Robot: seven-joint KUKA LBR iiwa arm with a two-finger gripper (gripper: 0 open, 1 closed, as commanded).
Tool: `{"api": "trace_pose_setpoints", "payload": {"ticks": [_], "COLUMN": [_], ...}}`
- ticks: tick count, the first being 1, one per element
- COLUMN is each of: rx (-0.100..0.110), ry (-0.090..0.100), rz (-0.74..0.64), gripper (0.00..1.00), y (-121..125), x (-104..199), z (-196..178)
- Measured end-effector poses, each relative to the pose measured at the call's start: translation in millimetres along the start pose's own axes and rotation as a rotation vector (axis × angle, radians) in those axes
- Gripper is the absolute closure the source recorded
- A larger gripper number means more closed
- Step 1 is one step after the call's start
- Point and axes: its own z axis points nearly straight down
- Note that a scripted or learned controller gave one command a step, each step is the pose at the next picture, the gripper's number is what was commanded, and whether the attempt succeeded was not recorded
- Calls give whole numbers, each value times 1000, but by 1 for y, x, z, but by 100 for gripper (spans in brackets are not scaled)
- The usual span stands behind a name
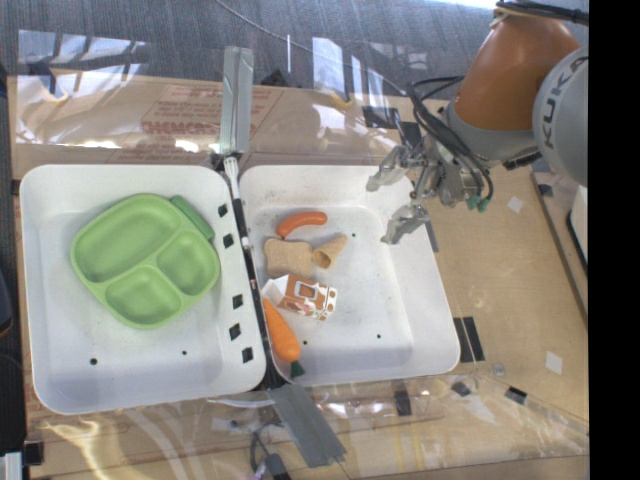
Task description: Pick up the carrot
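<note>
Fingers (385,176) spread apparently wide, gripper (393,202) empty, well apart from carrot (282,334).

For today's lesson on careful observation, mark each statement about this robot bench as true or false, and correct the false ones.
1. The orange carrot lies in the right white bin, near its left wall. True.
2. The two-finger gripper holds the carrot. False: its fingers are spread with nothing between them, up at the bin's upper right, well apart from the carrot.
3. The green divided plate sits in the left white bin. True.
4. The orange-red sausage lies on the green plate. False: it lies in the right bin, above the tan bread piece.
5. The carrot lies closer to the camera than the sausage. True.
</note>
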Motion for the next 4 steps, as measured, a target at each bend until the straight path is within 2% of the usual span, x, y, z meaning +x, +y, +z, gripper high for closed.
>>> {"api": "trace_pose_setpoints", "payload": {"ticks": [1,2,3,4], "rx": [-2,-3,1,-1], "ry": [3,-2,-5,-1], "rz": [416,901,163,788], "gripper": [0,0,0,0], "y": [-5,3,-3,-6], "x": [81,77,111,104], "z": [74,130,129,102]}}
